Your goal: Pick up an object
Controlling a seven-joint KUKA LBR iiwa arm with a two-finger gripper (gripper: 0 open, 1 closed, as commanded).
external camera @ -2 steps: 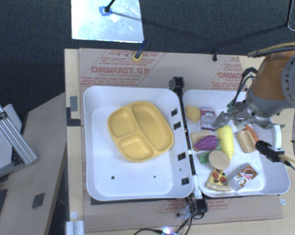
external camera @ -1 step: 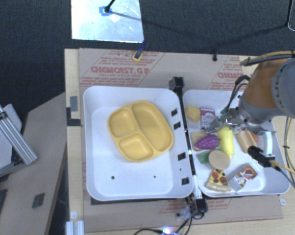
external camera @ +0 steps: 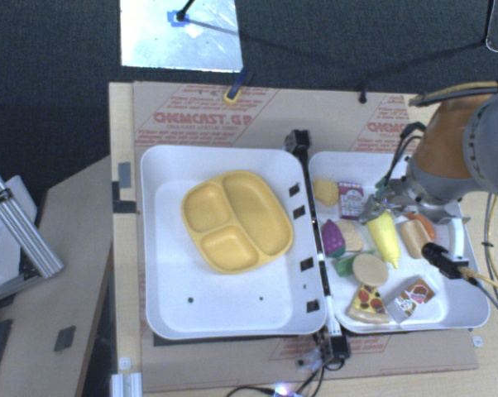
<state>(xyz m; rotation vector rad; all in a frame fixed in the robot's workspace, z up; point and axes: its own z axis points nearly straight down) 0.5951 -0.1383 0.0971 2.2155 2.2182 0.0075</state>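
From the overhead camera, two shallow white bins sit side by side on a brown board. The left bin (external camera: 162, 296) carries a yellow three-compartment plate (external camera: 237, 220), lying slightly toward the bin's upper half.

The right bin (external camera: 472, 308) holds a scatter of toy food. A yellow block like a cheese wedge (external camera: 324, 191) lies near its upper left corner, with a small pink-and-white carton (external camera: 350, 198) just beside it. Below them are a purple eggplant (external camera: 332, 237), a green piece (external camera: 345, 264) and a round tan bun (external camera: 370, 269). A pizza slice (external camera: 366, 303) and a small printed packet (external camera: 409, 297) lie along the bin's lower edge. A hot dog (external camera: 414, 236) rests toward the right.

The grey arm reaches in from the right, its orange band above the wrist. The gripper (external camera: 376, 211) is down in the right bin at the top end of a yellow mustard bottle (external camera: 385, 236), which lies tilted between the eggplant and the hot dog. Whether the claw is spread or closed, I cannot tell; the wrist hides it.
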